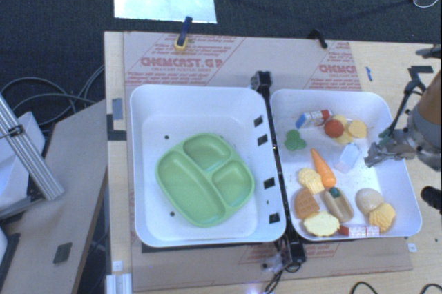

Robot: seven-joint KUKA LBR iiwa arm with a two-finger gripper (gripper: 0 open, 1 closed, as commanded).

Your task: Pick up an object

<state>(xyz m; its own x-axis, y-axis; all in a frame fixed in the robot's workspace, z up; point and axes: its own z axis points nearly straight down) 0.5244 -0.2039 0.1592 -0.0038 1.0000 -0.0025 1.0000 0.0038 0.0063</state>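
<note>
The right bin (397, 113) holds several toy foods: an orange carrot (322, 168), a red tomato (334, 128), a green piece (295, 141), a small bottle (314, 119), a pale translucent block (349, 157), a beige egg-like piece (369, 200) and a hot dog (337, 203). My gripper (374, 155) reaches in from the right over that bin's right side. It sits just right of the pale block and above the egg-like piece. I see nothing held in it.
The left bin (148, 106) contains a green divided plate (204, 179). A black divider (268, 148) runs between the two bins. More food lies along the right bin's front: a yellow slice (322, 223), a waffle-like piece (382, 217) and a brown piece (306, 203).
</note>
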